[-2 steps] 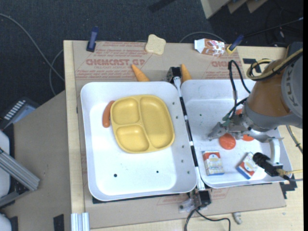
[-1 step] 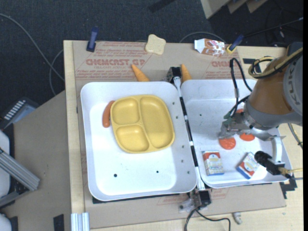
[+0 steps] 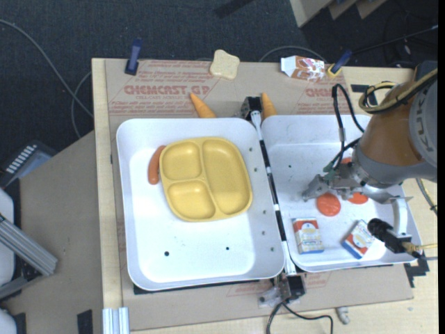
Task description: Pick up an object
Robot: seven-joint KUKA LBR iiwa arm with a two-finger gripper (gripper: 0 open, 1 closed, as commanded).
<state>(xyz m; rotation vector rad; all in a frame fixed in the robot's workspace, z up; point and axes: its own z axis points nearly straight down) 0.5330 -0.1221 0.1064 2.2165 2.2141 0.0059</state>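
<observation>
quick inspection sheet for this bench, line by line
surface: two white bins side by side, left bin, right bin, on a printed board.
job's things: in the right bin an orange round piece beside the gripper, two small cartons; in the left bin a yellow divided tray, a sausage at its left edge.
clutter: bread slice, wrapper, blue clip on the board.
grippers: gripper low in the right bin, finger state unclear.
cables: black cable along the arm.
surroundings: dark floor.
</observation>
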